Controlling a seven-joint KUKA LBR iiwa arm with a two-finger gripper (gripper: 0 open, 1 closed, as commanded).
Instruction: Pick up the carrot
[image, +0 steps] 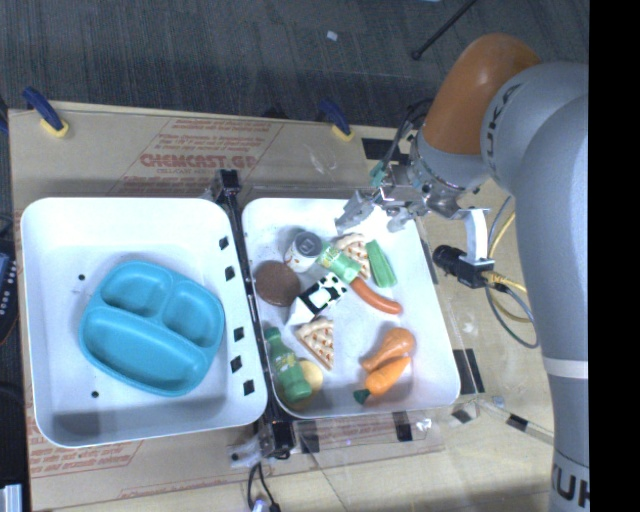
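A blue sectioned tray (152, 325) is seen lying in the left bin (45, 300) on the counter (300, 145). In the right bin (445, 345), a brown round piece (277, 283) is found near the dividing wall, with a green bottle (288, 368) toward the near edge and a waffle wedge (317, 341) just beside it. A sausage (374, 297) is placed near the middle. The carrot (384, 377) is located in the near right corner, touching a second orange piece (390, 346). The gripper (372, 205) is held above the far edge of the right bin, well apart from the carrot, its fingers spread and nothing between them.
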